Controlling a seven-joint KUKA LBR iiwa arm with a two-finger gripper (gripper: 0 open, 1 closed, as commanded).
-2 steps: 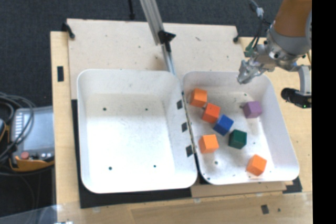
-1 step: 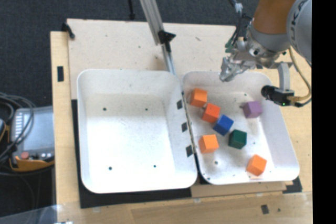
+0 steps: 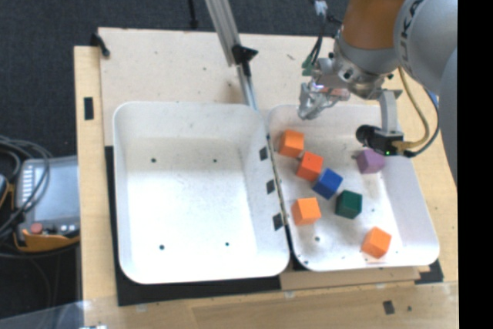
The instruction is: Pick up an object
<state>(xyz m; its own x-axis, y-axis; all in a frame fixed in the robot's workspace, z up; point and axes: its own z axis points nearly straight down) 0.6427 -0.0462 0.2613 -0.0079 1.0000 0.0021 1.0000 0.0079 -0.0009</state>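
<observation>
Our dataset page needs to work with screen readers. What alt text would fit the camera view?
A grey and orange robot arm reaches in from the right, its hand hanging over the far end of the right bin, which holds four orange blocks and a blue block, a green block and a purple block. The left bin sits alongside on the bench.

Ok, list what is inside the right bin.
The right bin holds four orange cubes, a blue cube, a green cube and a purple block. The arm covers its far corner.
</observation>
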